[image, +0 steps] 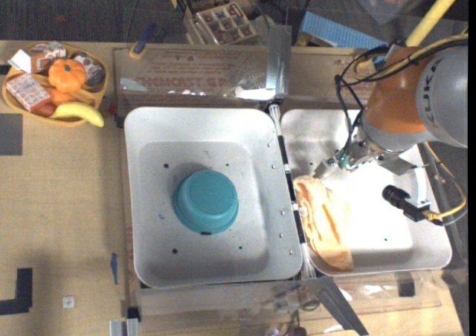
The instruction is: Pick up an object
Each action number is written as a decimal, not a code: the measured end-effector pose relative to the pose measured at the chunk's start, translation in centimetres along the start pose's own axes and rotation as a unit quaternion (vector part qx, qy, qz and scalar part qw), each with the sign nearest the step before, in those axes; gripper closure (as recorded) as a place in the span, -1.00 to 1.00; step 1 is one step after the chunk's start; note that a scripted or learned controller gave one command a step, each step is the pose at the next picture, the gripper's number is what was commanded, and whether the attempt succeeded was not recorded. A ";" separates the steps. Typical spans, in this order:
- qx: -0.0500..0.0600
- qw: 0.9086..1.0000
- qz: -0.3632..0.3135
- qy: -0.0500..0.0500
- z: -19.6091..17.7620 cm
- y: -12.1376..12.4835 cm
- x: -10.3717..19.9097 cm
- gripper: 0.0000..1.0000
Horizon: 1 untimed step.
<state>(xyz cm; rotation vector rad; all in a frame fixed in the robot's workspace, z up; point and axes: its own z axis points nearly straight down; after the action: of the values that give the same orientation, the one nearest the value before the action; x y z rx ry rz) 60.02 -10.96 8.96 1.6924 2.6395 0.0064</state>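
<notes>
My fingers (332,164) hang low in the right bin (431,253), near its left wall, just above the top end of the orange cloth (325,224); can't tell if they're spread or pressed together, too small and blurred; nothing visibly pinched; cloth lies crumpled along the right bin's left edge, down to the near corner; teal bowl (207,201) sits upside down mid left bin (149,134), well apart from me; on the worktop (59,215) at far left, a dish of toy food (52,85) with a banana and a small pumpkin.
</notes>
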 end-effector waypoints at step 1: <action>-0.001 0.998 0.070 -0.001 0.1 -0.3 -1.2 -1.00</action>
<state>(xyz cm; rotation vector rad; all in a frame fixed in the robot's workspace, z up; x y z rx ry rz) 60.22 -12.16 8.90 1.8714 2.5124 0.0091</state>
